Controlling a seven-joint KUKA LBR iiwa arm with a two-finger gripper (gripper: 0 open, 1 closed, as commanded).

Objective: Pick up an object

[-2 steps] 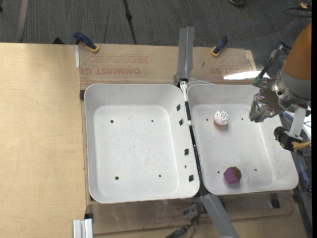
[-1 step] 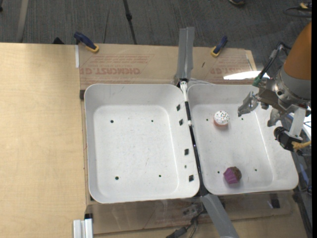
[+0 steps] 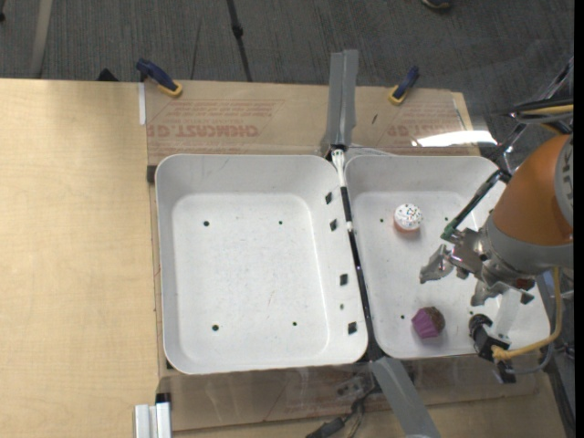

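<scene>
We find the gripper [image 3: 436, 269] over the right bin [image 3: 383, 331], its jaws apart and holding nothing. The purple object [image 3: 428, 322] lies near it; a white speckled ball [image 3: 407, 217] sits farther back.

Left bin [image 3: 182, 245] and right bin [image 3: 392, 336]: smooth white plastic, faint sheen. Bench [image 3: 64, 245]: pale matt wood. Sheet [image 3: 219, 121] beneath the bins: brown matt cardboard, printed. Gripper [image 3: 436, 269]: bare grey metal. Purple object [image 3: 428, 322]: matt.
</scene>
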